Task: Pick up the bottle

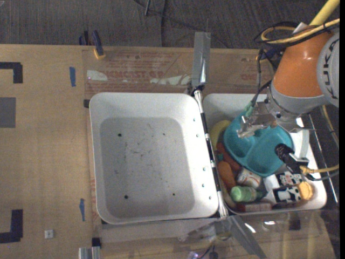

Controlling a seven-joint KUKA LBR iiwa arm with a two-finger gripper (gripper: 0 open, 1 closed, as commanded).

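A small green bottle (243, 193) lies on its side near the front wall of the right bin (318, 201), in among other items. My gripper (251, 124) hangs over the back part of that bin, right at the upper left rim of a teal divided plate (261, 151). The plate covers much of the pile and lies between the gripper and the bottle. The bottle is well in front of the gripper and nothing touches it.
Around the plate lie a yellow item (218, 131), an orange item (227, 173), a cow-patterned box (289, 180) and a small orange-yellow piece (306, 190). The left bin (102, 144) stands beside it, with the shared rims (207, 144) between them.
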